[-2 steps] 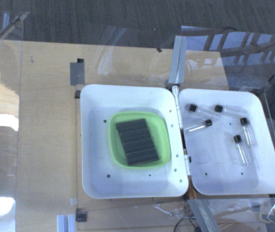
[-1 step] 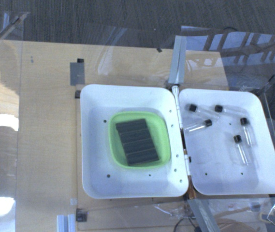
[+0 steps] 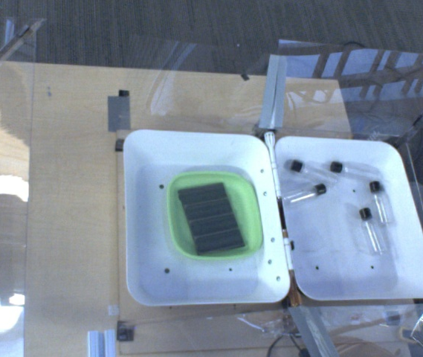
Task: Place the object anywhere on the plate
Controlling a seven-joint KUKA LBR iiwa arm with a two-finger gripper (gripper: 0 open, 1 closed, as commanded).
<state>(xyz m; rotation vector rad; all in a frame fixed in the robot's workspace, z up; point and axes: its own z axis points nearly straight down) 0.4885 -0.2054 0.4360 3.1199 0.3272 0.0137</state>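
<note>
Two white bins (image 3: pixel 140 274), green plate (image 3: pixel 175 222) holding a dark ridged block (image 3: pixel 210 218) in one, five black-capped vials (image 3: pixel 372 229) in the other

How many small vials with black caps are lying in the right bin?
5. All lie in the right bin: one upper left, one upper middle, one left, one right, one lower right. None looks hidden.

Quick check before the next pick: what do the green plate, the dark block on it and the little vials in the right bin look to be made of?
Green plate: probably matte plastic, uniform lime colour with soft rounded edges.
Dark block: dark grey and dull, ridged across; maybe rubber or foam, hard to say.
Vials: clear glass or plastic, see-through bodies with black caps.
Right bin: smooth white plastic, by its look.
</note>
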